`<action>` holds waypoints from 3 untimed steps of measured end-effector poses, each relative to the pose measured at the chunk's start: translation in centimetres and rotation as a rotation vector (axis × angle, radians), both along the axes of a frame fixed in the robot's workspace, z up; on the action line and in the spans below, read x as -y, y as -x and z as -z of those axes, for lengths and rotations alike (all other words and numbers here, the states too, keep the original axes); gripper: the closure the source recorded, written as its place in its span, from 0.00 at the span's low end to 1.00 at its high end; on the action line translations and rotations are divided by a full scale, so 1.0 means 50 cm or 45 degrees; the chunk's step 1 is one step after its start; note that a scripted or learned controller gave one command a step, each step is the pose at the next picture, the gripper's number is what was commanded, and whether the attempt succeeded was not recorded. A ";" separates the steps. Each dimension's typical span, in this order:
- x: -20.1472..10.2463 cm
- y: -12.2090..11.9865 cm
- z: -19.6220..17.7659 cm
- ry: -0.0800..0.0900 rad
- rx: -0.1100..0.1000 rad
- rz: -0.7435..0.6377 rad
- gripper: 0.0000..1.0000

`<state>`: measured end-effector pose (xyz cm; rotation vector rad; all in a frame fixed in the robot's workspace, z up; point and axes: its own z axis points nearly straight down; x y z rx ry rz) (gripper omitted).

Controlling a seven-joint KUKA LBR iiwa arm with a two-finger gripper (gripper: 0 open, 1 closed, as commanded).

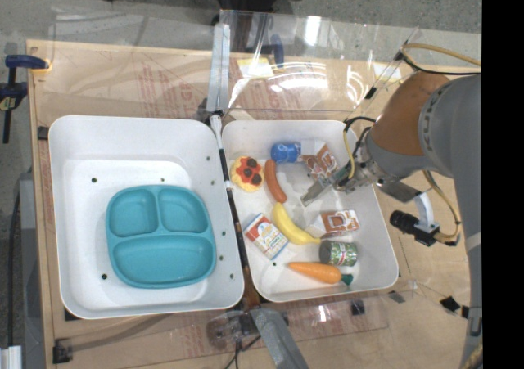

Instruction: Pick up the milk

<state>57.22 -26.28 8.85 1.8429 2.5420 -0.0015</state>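
Arm (426, 126): grey with an orange band, reaching in from the right over the right bin; its far and right parts are cut off at the frame edge.
Left bin (74, 155): white, holding a teal divided tray (160, 236).
Right bin (372, 265): white, holding all the small items.
Gripper (313, 193): low over the middle of the right bin, tips just right of the sausage (275, 181); whether it is parted or closed I cannot tell, as the tips blur together.
Banana (293, 226): yellow, curving right and nearer from the bin's middle.
Carrot (315, 272): orange, at the near edge.
Milk (266, 236): small white carton with red and green print, lying flat in the near-left part of the right bin, just left of the banana; its long axis runs diagonally from far-left to near-right. The print is too small to read.
Can (338, 254): green, on its side, just right of the banana's end.
Brown packets (339, 222): one beside the can, another partly hidden under the gripper.
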 end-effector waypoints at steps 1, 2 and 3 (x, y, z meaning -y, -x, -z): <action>-0.004 -0.113 -0.001 -0.009 -0.030 0.363 0.00; -0.001 -0.111 -0.020 -0.004 -0.035 0.357 1.00; -0.014 -0.138 -0.203 -0.001 0.000 0.521 1.00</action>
